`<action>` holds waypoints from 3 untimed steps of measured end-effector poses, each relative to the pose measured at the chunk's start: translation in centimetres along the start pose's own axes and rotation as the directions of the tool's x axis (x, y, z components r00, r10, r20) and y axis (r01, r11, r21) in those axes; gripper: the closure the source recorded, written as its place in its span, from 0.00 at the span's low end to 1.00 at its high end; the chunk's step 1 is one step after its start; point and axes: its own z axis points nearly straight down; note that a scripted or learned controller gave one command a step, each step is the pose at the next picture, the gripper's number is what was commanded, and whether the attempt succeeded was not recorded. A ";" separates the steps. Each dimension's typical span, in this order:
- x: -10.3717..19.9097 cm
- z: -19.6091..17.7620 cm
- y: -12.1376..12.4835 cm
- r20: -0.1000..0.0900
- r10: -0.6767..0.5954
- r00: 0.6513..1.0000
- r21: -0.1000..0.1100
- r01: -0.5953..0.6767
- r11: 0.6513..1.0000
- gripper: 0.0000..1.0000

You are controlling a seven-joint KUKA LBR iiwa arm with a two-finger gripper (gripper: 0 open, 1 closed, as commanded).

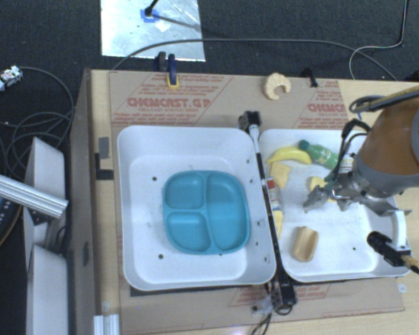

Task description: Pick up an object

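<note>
The right bin (349, 257) holds several objects: a yellow banana (288, 155), a green bottle-like item (320, 153), a pale yellow wedge (282, 176), a small yellow piece (314, 183), a tan block (305, 243) and a yellow strip (276, 222) by the divider. My gripper (322, 199) hangs low over the middle of this bin, just below the small yellow piece and above the tan block. It is open, and I see nothing between its fingers. The arm's orange band (398, 142) covers the bin's right part.
The left bin (143, 257) holds a blue divided plate (206, 211). A black divider bar (264, 187) runs between the bins. On the cardboard behind them lie a tan curled item (276, 86) and a blue and yellow clamp (169, 68). Cables trail at the back.
</note>
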 end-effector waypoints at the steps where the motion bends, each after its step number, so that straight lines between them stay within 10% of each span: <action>1: 2.0 4.7 -3.7 0.000 0.002 1.000 0.000 -0.002 1.000 0.00; 2: -6.9 2.5 4.2 0.003 0.003 1.000 -0.004 -0.003 1.000 0.00; 3: -7.2 5.4 11.6 0.002 0.002 1.000 -0.003 -0.002 1.000 0.00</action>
